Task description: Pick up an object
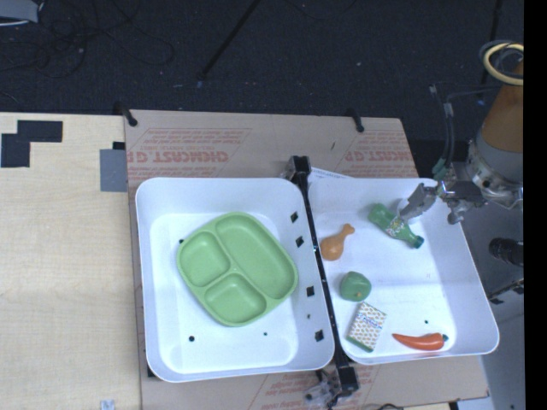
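The pick is not yet made, as far as this view shows: every object lies on the floor of the right bin (475, 272), and nothing is lifted. The hand (408, 213) reaches in from three o'clock and sits low at the bin's upper part, right over the green bottle (395, 225), which lies on its side. One grey finger (417, 202) slants down onto the bottle, but whether the hand is open or closed around it I cannot tell. Toward seven o'clock from the bottle lie an orange drumstick (336, 243) near the divider, a green ball (355, 286), a small box (367, 325), and, at five o'clock in the bin, a red chili pepper (420, 341). The left bin (154, 254) carries a green divided plate (237, 268). What is left, I judge, is a firm closing on the bottle and the lift clear of the bin.
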### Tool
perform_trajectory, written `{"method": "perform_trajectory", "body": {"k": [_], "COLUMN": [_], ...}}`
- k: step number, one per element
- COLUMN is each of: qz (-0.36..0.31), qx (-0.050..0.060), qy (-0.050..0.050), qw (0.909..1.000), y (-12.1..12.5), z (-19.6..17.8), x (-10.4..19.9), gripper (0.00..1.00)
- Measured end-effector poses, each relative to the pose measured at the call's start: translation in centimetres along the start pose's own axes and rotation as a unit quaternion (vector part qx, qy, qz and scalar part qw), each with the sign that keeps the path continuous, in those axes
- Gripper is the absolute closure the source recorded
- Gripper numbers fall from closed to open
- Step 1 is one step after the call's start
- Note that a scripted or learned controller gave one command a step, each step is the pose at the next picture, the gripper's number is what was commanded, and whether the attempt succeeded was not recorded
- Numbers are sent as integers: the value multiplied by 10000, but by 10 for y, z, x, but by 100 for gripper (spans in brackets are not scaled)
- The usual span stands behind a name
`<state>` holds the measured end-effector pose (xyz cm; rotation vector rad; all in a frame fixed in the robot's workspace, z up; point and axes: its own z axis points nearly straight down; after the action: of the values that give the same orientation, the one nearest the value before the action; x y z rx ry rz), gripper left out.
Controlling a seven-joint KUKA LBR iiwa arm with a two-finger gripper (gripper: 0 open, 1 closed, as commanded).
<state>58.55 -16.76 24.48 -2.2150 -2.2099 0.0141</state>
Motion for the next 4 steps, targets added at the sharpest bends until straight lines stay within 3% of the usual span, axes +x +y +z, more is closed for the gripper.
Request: {"method": "perform_trajectory", "body": {"k": [1, 3, 4], "qz": [-10, -11, -6], "qx": [-61, -51, -64], "qy": [-8, -6, -8], "qw": [10000, 10000, 10000], "y": [2, 2, 8], "z": [-8, 78, 138], "x": [0, 5, 8], "gripper": [0, 0, 0]}}
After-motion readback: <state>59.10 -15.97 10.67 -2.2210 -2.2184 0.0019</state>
